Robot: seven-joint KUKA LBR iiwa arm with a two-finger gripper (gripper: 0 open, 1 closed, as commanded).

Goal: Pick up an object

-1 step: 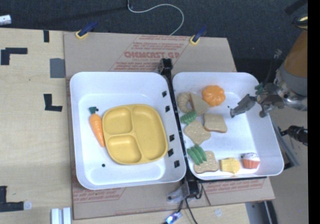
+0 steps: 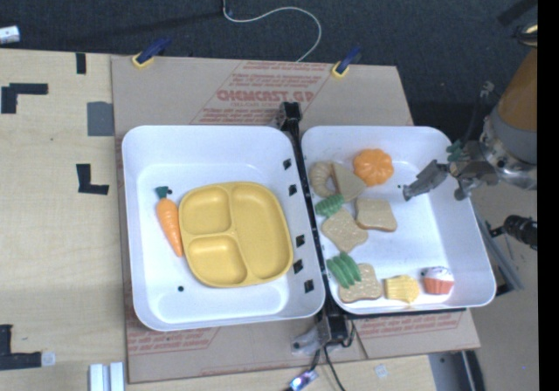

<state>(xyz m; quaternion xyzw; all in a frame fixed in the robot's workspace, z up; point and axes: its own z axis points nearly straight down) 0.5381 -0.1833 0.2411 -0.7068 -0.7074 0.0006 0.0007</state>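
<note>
Surface (image 2: 70, 206) with two bins; claw (image 2: 437, 181) at 3 o'clock over right bin (image 2: 454, 241), fingers apart, holding nothing.

Arm (image 2: 522, 110) cut off by right edge, only orange band and wrist in view. Gripper (image 2: 441, 178) small and dark; jaws' state unclear. Bagel (image 2: 322, 177) partly hidden under bread (image 2: 348, 181). Cable (image 2: 262, 5) runs off top edge.

I see a pale wooden tabletop (image 2: 52, 232) with black tape marks. A brown printed cardboard sheet (image 2: 253, 94) lies flat on it, carrying 2 shallow white plastic bins (image 2: 140, 154) side by side, touching.
</note>
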